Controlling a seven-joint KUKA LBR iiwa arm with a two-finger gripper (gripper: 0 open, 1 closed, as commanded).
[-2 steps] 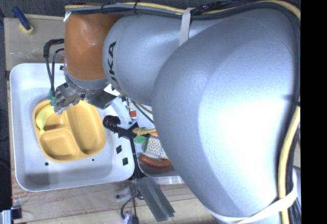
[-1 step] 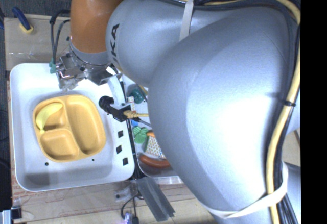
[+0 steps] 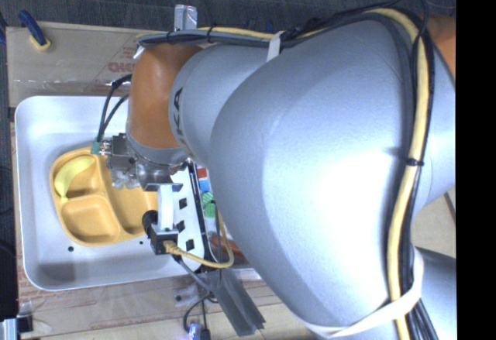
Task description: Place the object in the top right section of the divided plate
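Most of the view is taken up by the grey arm (image 3: 310, 176), whose bulk hides the right-hand part of the bench and nearly all of whatever lies there. The orange band (image 3: 151, 98) is seen above the wrist, and below it the gripper (image 3: 124, 164) is lowered over the divided plate (image 3: 89, 214). The gripper's tip is masked by its own housing and cabling, so it cannot be told whether it is closed on anything, or apart.

Just left of the gripper, the yellow plate is seen resting in the white bin (image 3: 39, 145). Its right portion is covered by the wrist, so only two of its sections can be made out clearly. In the section up and to the left of the gripper a pale yellow object (image 3: 71, 173) is lying — curved, smooth, lighter than the plate itself; its exact kind is hard to tell. The section below it shows only the plate's own amber surface.

Right of the gripper, a white mounting block (image 3: 182, 214) with black fittings is attached to the wrist, and small coloured patches are glimpsed beside it, too small to be read.

Farther off, beyond the bin, a brown board (image 3: 77, 52) is seen with faint reddish printing — not legible. A blue-and-yellow clamp (image 3: 32, 29) sits at its far left corner.
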